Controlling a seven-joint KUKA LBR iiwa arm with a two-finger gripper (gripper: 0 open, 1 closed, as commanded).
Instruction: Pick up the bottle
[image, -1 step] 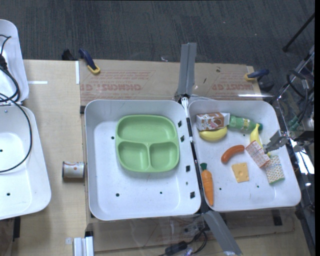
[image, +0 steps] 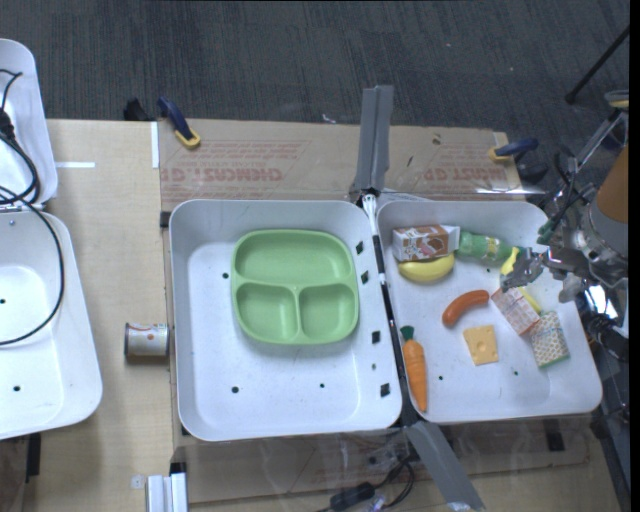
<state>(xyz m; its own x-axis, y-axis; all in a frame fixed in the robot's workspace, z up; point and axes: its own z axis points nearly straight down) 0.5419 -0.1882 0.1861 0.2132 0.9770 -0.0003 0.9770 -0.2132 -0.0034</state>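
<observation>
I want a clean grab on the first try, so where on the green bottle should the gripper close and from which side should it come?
Grip the green bottle across its mid-body, coming down from above. It lies on its side along the right bin's back wall, so its round body is the widest exposed part. The milk carton and banana crowd its left end, so staying mid-body or rightward seems safer.

In the right bin (image: 570, 400), the green bottle (image: 487, 247) lies beside a milk carton (image: 424, 241) and banana (image: 427, 268).

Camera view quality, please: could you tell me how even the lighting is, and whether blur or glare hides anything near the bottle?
Camera view: lighting is soft and even, with faint shadows under the green tray; mild glare on the white bin rims; the green bottle is small and slightly soft; the pincer at the right edge is blurry, its details unclear.
</observation>
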